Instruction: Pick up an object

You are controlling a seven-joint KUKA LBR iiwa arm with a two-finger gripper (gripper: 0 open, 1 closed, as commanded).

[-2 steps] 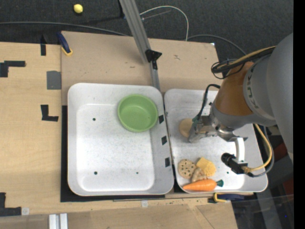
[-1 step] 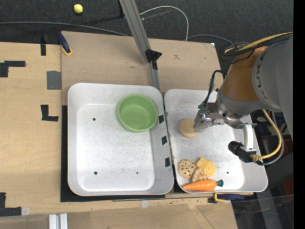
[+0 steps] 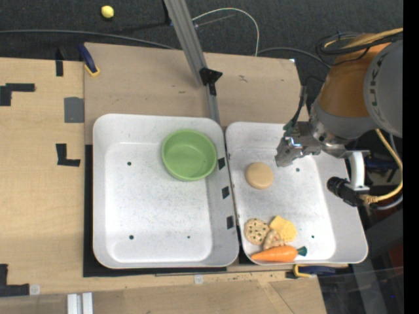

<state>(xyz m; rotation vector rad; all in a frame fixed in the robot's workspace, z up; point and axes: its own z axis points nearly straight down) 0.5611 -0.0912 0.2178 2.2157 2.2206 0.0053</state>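
My gripper [image 3: 288, 153] hangs over the right bin [image 3: 327, 205], near its upper middle, just right of a round tan bun [image 3: 260, 175]. Nothing shows between its fingers. At the bin's front lie a round cookie [image 3: 255, 229], a yellow cracker-like piece [image 3: 283, 227] and an orange carrot [image 3: 275, 254] with a green tip. A green bowl [image 3: 188, 154] sits in the left bin [image 3: 131, 201] at its upper right.
A grey metal pole [image 3: 186, 31] slants from the top down to the gap between the bins. A small yellow ball [image 3: 107, 11] lies on the dark floor at top left. Cables run along the arm at the right.
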